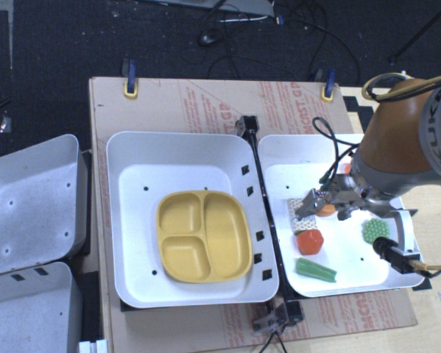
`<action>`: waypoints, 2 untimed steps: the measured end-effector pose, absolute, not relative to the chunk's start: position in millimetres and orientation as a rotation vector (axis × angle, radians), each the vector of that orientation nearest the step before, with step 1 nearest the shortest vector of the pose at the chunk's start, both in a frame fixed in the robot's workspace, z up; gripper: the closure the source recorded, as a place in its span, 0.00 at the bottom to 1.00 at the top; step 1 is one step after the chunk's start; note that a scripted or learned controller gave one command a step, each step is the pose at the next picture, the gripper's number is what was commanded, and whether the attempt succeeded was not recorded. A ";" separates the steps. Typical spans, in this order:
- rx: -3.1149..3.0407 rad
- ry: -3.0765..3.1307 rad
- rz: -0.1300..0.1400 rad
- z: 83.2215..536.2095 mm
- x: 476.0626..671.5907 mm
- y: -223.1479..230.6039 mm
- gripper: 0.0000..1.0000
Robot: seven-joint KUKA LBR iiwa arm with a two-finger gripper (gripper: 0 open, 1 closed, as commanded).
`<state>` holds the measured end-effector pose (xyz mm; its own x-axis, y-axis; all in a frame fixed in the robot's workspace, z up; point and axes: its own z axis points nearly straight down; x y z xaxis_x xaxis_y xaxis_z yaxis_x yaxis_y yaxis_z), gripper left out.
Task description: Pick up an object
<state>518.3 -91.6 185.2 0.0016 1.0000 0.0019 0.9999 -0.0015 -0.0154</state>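
Nothing lifted yet. Hand [314, 206] low in right bin [353, 282], grip state impossible to tell; red object [310, 241] just beneath, green piece [315, 271] farther below.

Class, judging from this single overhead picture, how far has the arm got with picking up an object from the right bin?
Done: the gripper has reached into the right bin, low among the objects. In hand: nothing visibly lifted; its tip sits by the orange piece, above the red block. Left: grasping and raising one. The green stick and green bumpy ball lie untouched.
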 end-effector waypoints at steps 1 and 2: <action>-2.220 -2.222 0.001 192.4 521.5 -91.4 0.00; -2.220 -2.216 0.005 130.4 515.1 -93.2 0.00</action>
